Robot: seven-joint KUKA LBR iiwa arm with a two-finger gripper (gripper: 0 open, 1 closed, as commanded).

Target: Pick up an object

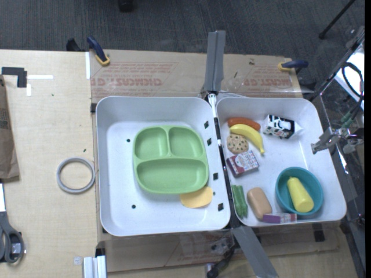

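Tool [322,143] sits at the right edge of the right bin [310,112], above the rim, nothing seen in it; too small and side-on, cannot tell how far open it is

Right bin holds the candidates: banana [248,135] near its left edge with an orange piece [243,123] just behind it, cookie [237,144] touching the banana's near side, small box [242,164] next toward the near edge. Cow carton [280,127] lies toward the far edge, mid bin. Blue bowl [284,198] in the near right corner with a yellow bottle [299,194] lying in it. Tan block [259,202], green pod [239,200] and purple pen [278,217] along the near edge.

Left bin [110,155] has a green plate [171,158] in the middle and a yellow disc [196,198] touching its near rim.

Handling, judged: all look like light toy pieces.
- carton: nearest free-standing thing to the tool, stiff, flat sides, space around it; best bet, pinch across the short width
- banana: hard smooth plastic, curved, likely slips; take mid body, across
- tan block: possibly soft, gives a bit, easy grip, but the pod and pen crowd it
- bottle: round and slick, bowl wall blocks a low approach
- cookie, disc, plate: too flat, poor pinch
- box: lying flat and tilted, edges hard to reach

Desk [46,126] left of the bins carries a tape ring [76,174], not relevant
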